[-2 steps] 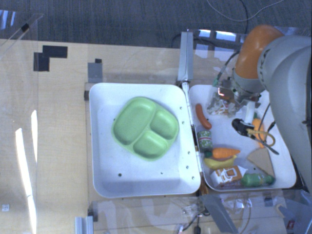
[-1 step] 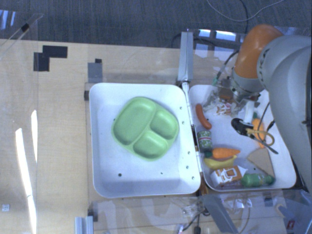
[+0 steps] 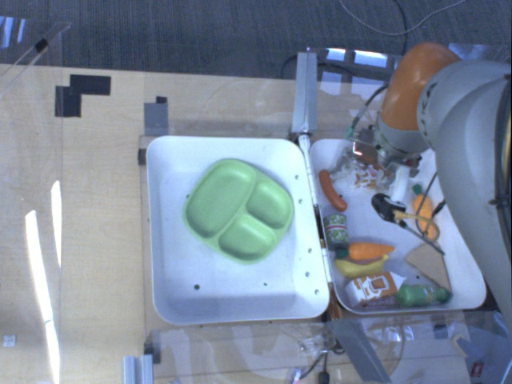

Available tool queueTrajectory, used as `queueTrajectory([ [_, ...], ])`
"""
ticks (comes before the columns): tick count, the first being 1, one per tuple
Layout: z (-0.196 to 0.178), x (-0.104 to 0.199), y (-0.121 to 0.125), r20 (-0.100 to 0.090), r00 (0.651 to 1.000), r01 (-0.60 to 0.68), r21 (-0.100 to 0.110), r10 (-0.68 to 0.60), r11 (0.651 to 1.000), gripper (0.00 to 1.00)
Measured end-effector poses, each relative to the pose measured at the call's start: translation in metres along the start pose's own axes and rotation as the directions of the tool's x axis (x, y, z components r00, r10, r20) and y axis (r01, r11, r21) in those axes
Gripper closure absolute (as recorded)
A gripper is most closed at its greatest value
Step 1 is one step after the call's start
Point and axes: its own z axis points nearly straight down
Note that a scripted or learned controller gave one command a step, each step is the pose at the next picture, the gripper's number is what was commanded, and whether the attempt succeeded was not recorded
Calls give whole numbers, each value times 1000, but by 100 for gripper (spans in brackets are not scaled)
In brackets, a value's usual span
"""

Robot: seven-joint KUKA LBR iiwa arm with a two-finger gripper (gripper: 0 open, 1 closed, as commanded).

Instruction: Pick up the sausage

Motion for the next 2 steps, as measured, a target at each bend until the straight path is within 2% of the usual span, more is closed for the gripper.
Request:
queueTrajectory([
  [1,0,-1,0,-1,1000,4,1,-4,1000,0],
  [2,0,1,1,-2,999,-45,-5,45,999,0],
])
